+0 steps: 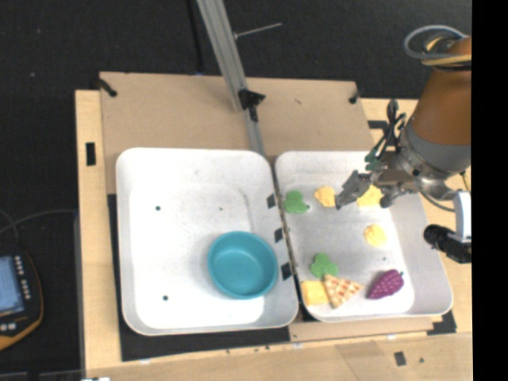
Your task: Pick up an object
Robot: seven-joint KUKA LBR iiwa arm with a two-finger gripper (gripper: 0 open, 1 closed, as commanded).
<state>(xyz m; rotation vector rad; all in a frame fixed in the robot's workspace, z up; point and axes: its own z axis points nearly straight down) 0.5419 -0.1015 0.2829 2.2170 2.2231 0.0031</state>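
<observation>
A: Where does the gripper sit relative to the right bin?

B: It hangs over the upper part of that bin, with the grey arm and its orange band coming in from the bin's right side. One dark finger points left toward the yellow piece near the bin's top; another reaches down by a second yellow piece, which lies partly under the gripper.

A: Is anything between the fingers?

B: Nothing shows between them. The two dark fingers stand spread apart, so the gripper looks parted and holds no toy.

A: What else lies in the right bin?

B: A green leafy piece sits near the bin's left wall, just left of the first yellow piece. A small yellow lump lies toward the bin's middle right. Along the bin's lower edge are a green sprig, a yellow block, a pizza slice touching that block, and a purple grape bunch to the slice's right.

A: And beyond that bin?

B: The left bin adjoins it on its left and holds a blue bowl, upright, near the wall shared with the right bin.
</observation>
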